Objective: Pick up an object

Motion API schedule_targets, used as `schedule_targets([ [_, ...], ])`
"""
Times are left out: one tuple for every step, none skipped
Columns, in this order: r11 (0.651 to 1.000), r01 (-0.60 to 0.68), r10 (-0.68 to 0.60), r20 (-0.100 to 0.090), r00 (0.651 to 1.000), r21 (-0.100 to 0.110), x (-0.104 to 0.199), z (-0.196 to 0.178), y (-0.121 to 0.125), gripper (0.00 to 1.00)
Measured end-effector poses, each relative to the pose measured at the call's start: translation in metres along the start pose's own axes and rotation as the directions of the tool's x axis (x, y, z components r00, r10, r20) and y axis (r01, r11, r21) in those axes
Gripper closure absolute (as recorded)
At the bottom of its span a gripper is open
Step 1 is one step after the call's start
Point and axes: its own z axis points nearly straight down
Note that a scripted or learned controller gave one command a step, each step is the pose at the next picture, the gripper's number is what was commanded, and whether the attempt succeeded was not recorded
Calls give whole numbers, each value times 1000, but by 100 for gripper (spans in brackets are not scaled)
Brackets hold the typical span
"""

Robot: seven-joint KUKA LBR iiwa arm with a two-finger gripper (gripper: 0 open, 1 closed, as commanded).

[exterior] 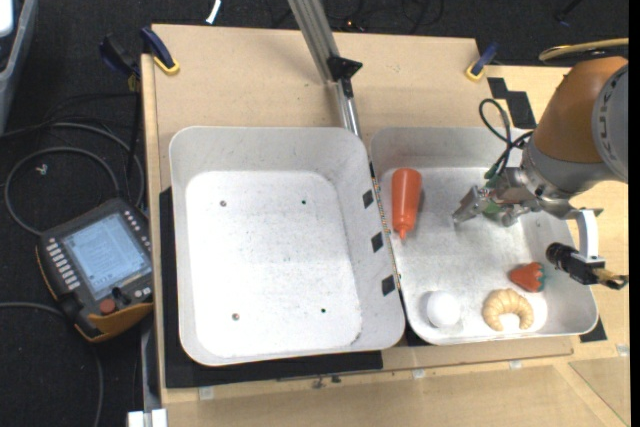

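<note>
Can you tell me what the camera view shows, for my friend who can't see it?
A robot arm's gripper hovers in the right white bin, which holds an orange carrot, a white egg, a croissant and a strawberry.

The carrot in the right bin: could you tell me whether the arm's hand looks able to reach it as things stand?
Probably yes. The carrot lies alone by the right bin's left wall, and the hand hovers beside it over bare floor, nothing between them.

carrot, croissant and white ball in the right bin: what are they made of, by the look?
Carrot: likely moulded plastic, smooth uniform orange with a soft sheen. Croissant: probably plastic or rubber, glossy tan ridges. White ball: smooth, matte white, perhaps plastic or foam; too small to tell.
</note>
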Motion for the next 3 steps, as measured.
schedule_targets([
  [1000,0,0,2,1000,-7,0,-14,2,100],
  [1000,3,-3,3,1000,-12,1,-78,2,100],
  [1000,4,-4,4,1000,-12,-6,-129,11,100],
])
